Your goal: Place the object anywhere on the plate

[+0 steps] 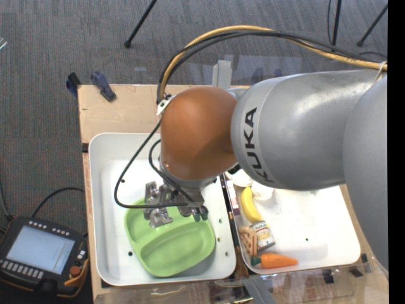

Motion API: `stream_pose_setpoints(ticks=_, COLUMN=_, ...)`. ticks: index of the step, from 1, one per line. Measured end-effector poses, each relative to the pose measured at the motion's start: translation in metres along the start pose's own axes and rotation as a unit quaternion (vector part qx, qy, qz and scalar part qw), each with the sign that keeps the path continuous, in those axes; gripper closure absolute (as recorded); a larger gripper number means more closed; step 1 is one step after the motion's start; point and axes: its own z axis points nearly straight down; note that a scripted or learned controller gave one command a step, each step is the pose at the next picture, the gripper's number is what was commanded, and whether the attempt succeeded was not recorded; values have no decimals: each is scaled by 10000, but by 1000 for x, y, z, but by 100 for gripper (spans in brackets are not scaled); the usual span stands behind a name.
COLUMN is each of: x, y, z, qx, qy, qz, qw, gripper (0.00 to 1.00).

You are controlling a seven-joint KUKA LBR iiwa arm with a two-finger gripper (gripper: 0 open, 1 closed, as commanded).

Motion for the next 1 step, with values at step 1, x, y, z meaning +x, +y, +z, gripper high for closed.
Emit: stream_pose_setpoints(ticks=1, x=-52, y=1, z=92, qx=4, qy=-77, qz=-433, qw=9990, gripper=100)
